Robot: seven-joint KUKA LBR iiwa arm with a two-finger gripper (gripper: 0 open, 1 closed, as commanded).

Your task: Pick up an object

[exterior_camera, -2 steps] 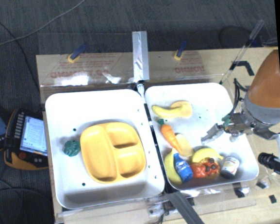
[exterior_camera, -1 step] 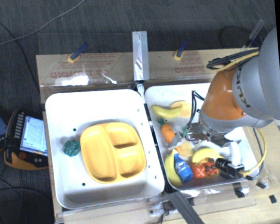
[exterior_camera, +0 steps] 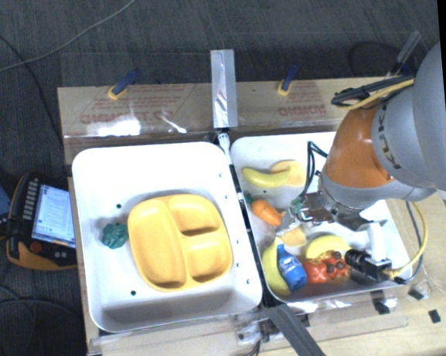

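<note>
The right bin (exterior_camera: 244, 157) holds a heap of small things. A yellow banana (exterior_camera: 270, 176) lies near its far wall, with an orange carrot-like piece (exterior_camera: 265, 212) just below it. At the front sit a yellow curved toy (exterior_camera: 270, 264), a blue item (exterior_camera: 291, 273), a red item (exterior_camera: 325, 270) and a rounded yellow piece (exterior_camera: 327, 245). My gripper (exterior_camera: 306, 208) hangs under the orange wrist band (exterior_camera: 355, 162), low over the middle of this bin, right of the carrot piece and above the front heap. The arm hides its fingertips.
In the left bin (exterior_camera: 102, 300) a yellow divided plate (exterior_camera: 180, 240) lies flat with a small green object (exterior_camera: 114, 234) at its left. A metal divider (exterior_camera: 224, 88) stands behind the bins. A handheld pendant (exterior_camera: 37, 222) lies off the bench's left.
</note>
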